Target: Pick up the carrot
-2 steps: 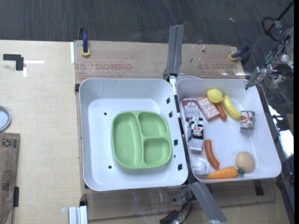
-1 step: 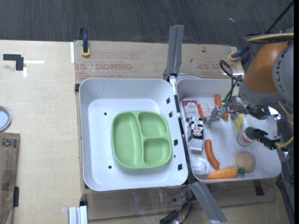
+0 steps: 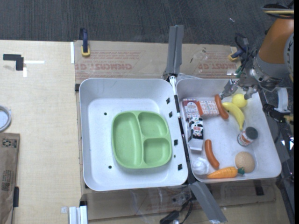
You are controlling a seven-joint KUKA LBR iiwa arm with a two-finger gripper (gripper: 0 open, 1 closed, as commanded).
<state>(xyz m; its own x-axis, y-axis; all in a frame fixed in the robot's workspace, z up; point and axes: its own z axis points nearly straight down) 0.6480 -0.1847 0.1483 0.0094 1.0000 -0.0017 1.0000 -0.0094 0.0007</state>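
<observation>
Two shallow white bins sit side by side; the left bin [image 3: 88, 139] holds a green divided plastic plate [image 3: 141, 139], while the right bin [image 3: 273, 146] is crowded. The small orange carrot with a green stub [image 3: 224, 172] lies flat along that bin's lower edge, just beside a tan round bun [image 3: 245, 162] and an orange-red sausage [image 3: 212, 153]. A clean grasp likely means descending across its thicker middle, clear of these neighbours. The two-finger gripper [image 3: 232, 88] hovers at upper right near a yellow banana [image 3: 236, 110], well apart from the carrot; I cannot tell how its jaws stand.

light: bright, even | shadows: soft | focus: slightly blurry
</observation>
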